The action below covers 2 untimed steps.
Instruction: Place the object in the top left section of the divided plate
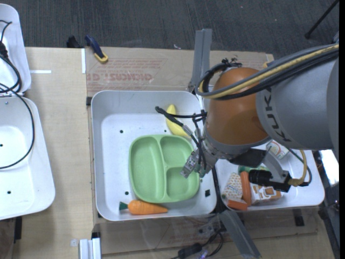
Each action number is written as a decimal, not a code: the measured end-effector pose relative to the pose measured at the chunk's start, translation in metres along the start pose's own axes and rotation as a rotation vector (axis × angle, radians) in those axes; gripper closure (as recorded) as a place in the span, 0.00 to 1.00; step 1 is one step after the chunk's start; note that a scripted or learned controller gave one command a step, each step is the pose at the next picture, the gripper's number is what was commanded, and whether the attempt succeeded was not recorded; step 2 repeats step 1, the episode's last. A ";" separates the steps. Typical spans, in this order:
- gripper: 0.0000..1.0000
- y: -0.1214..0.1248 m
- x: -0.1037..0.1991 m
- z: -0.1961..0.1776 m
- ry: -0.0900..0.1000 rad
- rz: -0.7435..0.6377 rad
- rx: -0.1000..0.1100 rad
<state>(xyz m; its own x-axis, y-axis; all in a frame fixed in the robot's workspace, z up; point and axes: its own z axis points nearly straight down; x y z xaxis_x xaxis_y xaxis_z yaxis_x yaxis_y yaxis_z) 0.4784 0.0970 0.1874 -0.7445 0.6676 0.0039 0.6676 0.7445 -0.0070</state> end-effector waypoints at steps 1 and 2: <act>0.00 0.000 0.000 0.000 0.000 0.001 0.000; 0.00 0.000 0.000 0.000 0.000 0.001 0.000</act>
